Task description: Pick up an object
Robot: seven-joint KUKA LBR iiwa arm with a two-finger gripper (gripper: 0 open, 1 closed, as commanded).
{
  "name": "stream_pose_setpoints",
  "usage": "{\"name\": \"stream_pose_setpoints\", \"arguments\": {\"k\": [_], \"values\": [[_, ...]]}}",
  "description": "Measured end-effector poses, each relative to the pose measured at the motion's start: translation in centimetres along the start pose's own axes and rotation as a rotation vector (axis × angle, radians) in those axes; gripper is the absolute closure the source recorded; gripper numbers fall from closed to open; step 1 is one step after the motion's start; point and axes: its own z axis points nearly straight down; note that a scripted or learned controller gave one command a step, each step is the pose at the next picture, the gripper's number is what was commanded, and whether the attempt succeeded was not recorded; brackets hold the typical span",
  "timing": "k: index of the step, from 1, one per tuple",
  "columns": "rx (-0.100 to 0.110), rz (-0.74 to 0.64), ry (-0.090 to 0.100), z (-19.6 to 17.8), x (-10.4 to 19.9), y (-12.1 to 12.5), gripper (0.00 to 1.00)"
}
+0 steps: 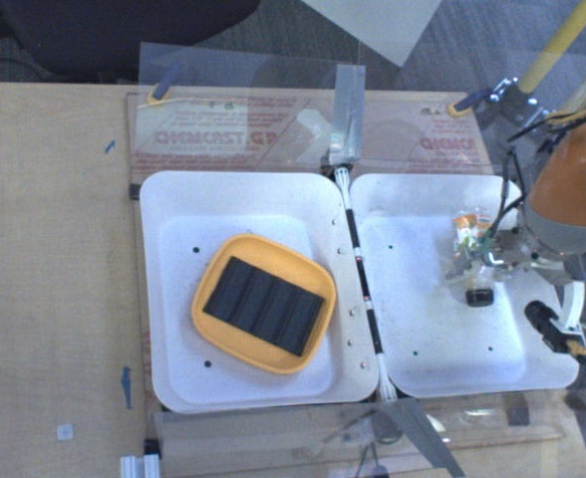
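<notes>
an orange tray (pixel 263 303) with a black ribbed insert lies tilted in the left bin (pixel 173 217), left of centre frame. the end effector (pixel 479 257) hangs low over the right bin (pixel 413 357) at the right edge; whether it is released or clenched cannot be told.

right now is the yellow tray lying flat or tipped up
Flat: the yellow tray lies on the left bin floor, dark ridged insert facing up.
</notes>
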Motion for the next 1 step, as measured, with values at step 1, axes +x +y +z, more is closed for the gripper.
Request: {"name": "stream_pose_setpoints", "arguments": {"k": [1], "values": [[0.009, -0.057, 0.003, -8.61, 4.25, 1.34, 1.00]]}}
